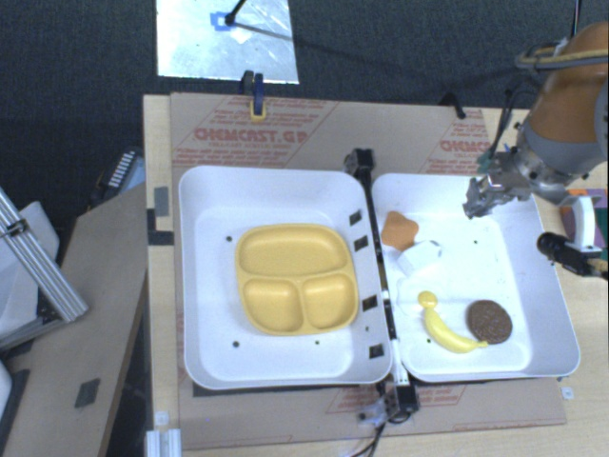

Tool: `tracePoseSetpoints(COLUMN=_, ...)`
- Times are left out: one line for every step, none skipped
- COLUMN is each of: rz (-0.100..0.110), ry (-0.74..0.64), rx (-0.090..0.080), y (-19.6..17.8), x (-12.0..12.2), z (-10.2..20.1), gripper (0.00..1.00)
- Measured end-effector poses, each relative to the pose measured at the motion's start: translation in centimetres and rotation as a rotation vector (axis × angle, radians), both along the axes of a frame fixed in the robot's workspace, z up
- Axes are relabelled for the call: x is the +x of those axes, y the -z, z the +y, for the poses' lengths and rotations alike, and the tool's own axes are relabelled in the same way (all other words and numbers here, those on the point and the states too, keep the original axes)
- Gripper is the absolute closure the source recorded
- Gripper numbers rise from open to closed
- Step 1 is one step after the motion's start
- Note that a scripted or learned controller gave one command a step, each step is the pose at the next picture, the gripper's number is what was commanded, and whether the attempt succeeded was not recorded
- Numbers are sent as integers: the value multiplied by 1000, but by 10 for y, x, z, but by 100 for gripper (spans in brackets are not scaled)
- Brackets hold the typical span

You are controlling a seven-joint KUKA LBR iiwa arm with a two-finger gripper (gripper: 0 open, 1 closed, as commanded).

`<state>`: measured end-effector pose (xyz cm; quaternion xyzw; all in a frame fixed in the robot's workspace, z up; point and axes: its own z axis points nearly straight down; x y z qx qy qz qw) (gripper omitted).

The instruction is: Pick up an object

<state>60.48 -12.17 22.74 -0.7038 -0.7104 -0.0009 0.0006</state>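
The right bin (533, 284) holds a yellow banana (445, 329), a brown round cookie (489, 321), an orange-brown piece (400, 228) and a small white object (420, 255). My gripper (479, 201) hangs over the bin's far right part, above bare floor, well away from all of them. Nothing shows between its fingers.
The left bin (205, 255) carries a yellow three-compartment tray (290, 278). A black divider (371, 255) runs between the bins. Brown cardboard lies under both. The arm's orange band (571, 74) sits at the upper right.
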Motion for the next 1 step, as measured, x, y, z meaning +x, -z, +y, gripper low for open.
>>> tracePoseSetpoints(rz=0, ry=0, rx=0, y=10, x=-11, z=57, gripper=100)
